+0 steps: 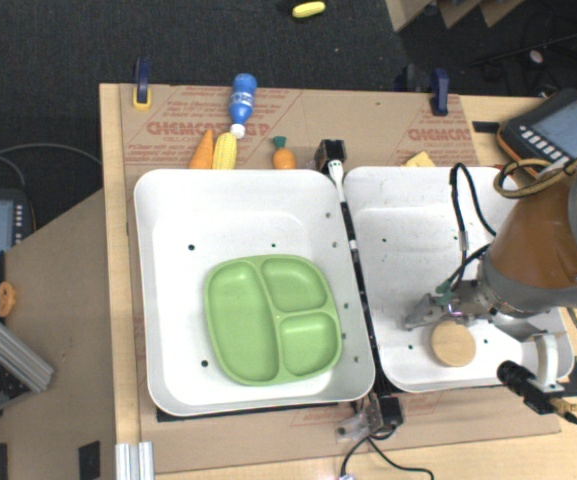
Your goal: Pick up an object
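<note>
**Gripper low over a wooden disc in the right bin**

I see my gripper (430,311) beside a round tan disc (453,346) lying flat in the right bin (408,228); whether it is spread or closed, I cannot tell. The disc looks light, stiff and smooth; I judge an edge-to-edge pinch best. Red "CHEMICAL" lettering is printed on the cardboard (183,103) behind.

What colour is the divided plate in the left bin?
Light green, seen in the camera view: the three-compartment plastic plate lies in the shallow white left bin.
</note>
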You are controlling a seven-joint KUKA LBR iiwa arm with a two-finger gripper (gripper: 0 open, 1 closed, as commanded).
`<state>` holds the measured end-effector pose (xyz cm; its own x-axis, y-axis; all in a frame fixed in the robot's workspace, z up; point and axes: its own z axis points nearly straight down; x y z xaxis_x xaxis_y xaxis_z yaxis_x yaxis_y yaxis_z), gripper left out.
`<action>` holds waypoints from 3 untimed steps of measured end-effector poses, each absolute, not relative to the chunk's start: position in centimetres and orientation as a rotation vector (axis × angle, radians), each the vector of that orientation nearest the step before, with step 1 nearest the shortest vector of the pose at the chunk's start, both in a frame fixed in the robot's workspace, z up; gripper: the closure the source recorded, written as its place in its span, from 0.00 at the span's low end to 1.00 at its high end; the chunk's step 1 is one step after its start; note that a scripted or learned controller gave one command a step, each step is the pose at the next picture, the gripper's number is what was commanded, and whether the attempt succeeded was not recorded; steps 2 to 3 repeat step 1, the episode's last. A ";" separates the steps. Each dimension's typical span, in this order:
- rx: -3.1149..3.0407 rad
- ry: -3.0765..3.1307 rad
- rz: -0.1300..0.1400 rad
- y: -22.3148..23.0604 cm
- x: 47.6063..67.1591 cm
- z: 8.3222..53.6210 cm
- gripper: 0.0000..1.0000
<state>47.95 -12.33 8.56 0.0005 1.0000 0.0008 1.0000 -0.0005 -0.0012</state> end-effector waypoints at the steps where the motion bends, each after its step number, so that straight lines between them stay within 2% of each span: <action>1: -2.221 -2.220 0.000 -12.3 47.9 8.6 0.00; 3: -2.221 -2.220 0.000 -12.3 47.9 8.6 0.00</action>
